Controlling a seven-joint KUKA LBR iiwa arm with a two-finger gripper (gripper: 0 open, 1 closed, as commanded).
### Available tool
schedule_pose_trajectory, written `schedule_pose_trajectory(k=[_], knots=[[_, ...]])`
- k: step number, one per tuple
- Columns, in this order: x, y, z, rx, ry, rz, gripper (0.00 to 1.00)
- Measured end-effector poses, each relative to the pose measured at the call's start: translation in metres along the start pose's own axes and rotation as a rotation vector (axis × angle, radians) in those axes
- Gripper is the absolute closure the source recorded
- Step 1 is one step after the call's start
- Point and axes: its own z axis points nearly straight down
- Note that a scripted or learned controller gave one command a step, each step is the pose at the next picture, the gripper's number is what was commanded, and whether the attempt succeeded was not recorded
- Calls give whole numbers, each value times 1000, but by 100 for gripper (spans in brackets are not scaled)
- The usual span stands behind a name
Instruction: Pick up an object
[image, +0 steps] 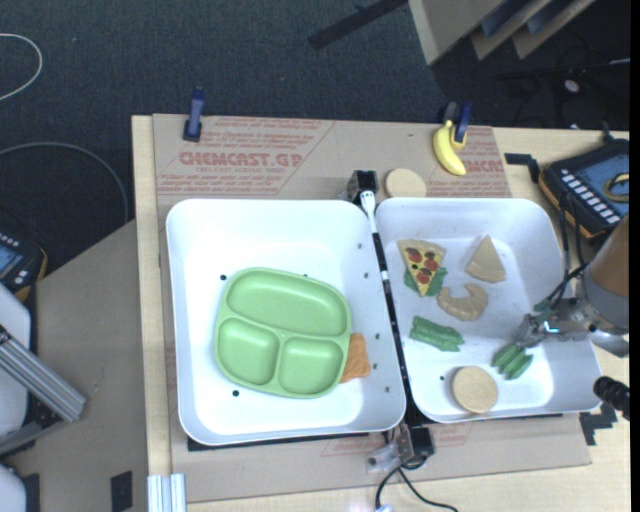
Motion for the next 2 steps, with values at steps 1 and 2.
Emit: schedule_pose_trajectory(k=[1, 2], knots=[[0, -14, 1, 3, 0, 0, 100], [24, -15, 2, 7, 3, -2, 100]])
